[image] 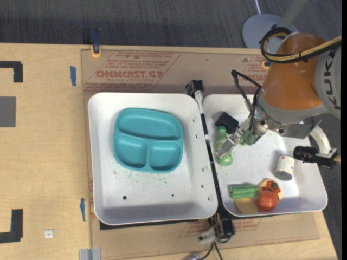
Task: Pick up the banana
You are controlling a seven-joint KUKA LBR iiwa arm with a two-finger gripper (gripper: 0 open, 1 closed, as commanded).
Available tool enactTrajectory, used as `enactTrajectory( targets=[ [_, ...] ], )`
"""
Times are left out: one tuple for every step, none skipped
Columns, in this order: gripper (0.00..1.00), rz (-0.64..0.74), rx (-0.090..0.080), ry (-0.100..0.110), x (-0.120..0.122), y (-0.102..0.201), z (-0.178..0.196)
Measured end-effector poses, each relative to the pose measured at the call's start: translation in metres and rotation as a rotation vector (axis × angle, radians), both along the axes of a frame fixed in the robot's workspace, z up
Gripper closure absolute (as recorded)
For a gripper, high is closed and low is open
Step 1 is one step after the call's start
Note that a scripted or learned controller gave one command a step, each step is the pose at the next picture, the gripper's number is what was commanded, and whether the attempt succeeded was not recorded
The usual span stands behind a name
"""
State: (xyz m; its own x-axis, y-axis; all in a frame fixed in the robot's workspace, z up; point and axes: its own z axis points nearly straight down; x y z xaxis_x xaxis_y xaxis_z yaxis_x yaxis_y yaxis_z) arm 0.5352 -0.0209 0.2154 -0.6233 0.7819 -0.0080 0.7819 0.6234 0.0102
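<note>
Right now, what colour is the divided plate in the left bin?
Teal, clearest in the camera view: divided plate.

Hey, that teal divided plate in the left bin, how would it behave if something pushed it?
The teal divided plate looks moulded and stiff, so it probably keeps its shape. It lies low and flat in the left bin, so it would likely slide rather than tip or roll. The bin's raised wall would probably stop it.

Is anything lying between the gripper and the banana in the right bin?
Yes. The dull yellow banana lies at the right white bin's near wall, and a dark green oblong toy lies against its far side, toward the gripper. A round red toy sits at its right.
</note>
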Motion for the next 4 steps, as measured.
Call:
enactTrajectory(
  targets=[
    [0.0, -0.222, 0.002, 0.015, -0.055, 0.015, -0.031],
    [0.0, -0.193, 0.002, 0.012, -0.056, 0.096, -0.031],
    [0.0, 0.014, 0.009, 0.005, -0.054, 0.12, -0.127],
    [0.0, -0.159, 0.001, 0.011, 0.022, 0.15, -0.074]
  ],
)
